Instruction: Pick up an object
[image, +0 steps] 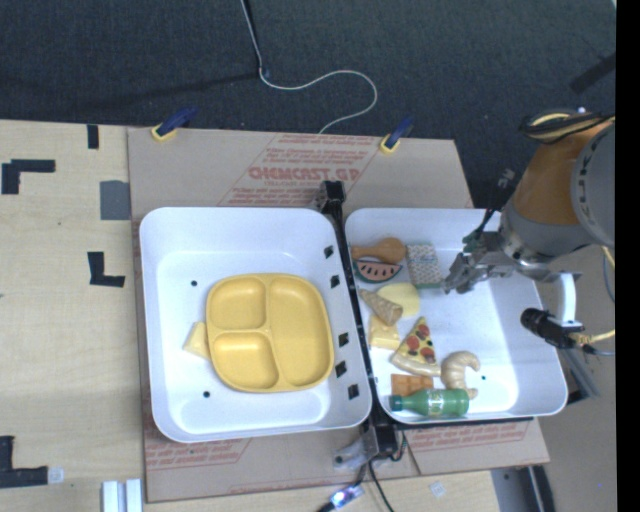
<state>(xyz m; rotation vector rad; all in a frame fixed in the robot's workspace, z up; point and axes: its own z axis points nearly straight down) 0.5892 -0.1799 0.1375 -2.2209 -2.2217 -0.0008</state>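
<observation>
Clutter is what we are worrying about as we are looking down on the right bin (500, 395), where the toy foods are lying packed along its left side: a watermelon slice (378, 270), a pale speckled block (422, 263), a cheese wedge (398, 297), a pizza slice (417, 345), a croissant-like piece (459, 368) and a green bottle (432, 403). We are seeing the gripper (462, 275) hanging just beside the speckled block, but we cannot tell how it is set, and nothing is showing in its grasp. We are judging that a descent here is risking a glancing push against the block, or a pinch catching two neighbours together. The yellow divided plate (270, 332) is sitting in the left bin (170, 250), well apart.
</observation>
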